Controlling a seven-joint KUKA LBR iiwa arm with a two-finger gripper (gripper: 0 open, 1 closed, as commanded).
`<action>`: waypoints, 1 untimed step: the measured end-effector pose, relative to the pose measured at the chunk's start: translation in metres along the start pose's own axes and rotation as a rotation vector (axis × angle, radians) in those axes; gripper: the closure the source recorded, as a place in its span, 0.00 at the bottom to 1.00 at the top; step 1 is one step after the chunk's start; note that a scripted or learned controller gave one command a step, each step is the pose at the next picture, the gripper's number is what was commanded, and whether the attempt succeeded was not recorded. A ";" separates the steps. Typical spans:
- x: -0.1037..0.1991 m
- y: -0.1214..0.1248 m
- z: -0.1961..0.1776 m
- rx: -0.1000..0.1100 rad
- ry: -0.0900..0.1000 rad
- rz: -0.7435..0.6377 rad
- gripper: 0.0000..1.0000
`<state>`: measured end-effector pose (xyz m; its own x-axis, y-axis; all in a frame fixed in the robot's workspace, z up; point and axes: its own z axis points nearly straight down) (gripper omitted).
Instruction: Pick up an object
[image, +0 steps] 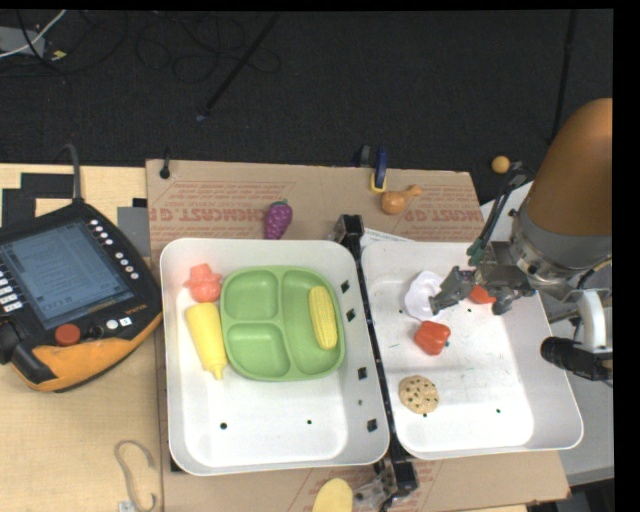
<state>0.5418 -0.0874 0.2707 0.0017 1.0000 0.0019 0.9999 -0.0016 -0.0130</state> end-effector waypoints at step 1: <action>0.000 0.002 -0.005 -0.010 -0.001 -0.002 0.00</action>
<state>0.5435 -0.0876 0.2762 -0.0004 1.0000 0.0009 1.0000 0.0004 -0.0031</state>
